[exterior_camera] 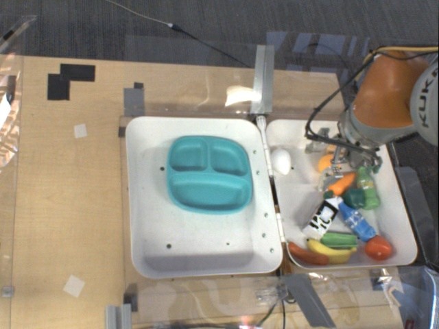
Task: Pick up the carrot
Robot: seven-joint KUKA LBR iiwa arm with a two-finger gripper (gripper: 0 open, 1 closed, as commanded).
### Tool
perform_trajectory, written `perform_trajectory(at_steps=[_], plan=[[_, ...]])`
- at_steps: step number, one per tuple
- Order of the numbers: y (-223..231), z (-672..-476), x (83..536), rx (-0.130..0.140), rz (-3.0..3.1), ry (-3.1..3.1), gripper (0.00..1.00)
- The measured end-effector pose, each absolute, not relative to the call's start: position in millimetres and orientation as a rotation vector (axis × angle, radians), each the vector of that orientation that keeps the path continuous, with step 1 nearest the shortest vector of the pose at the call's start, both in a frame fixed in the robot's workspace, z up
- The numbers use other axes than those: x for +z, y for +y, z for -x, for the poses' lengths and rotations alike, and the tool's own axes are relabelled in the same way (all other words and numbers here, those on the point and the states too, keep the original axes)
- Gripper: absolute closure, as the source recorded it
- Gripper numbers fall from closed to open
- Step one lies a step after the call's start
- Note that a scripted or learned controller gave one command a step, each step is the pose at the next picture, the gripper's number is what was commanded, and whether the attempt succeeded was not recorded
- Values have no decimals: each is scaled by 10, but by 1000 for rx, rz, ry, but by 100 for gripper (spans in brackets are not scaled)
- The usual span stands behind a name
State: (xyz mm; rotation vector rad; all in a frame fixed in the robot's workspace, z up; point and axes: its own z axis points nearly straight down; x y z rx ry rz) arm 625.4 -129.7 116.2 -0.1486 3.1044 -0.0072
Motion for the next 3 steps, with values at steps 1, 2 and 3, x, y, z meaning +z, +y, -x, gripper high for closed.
perform_trajectory(at_steps=[1,2,3], plan=[[-1110,-5990,895,-2,164,3122,0],[-1103,-6029,1041,-4,168,3111,100],[-1102,-6026,1034,-4,169,3112,0]])
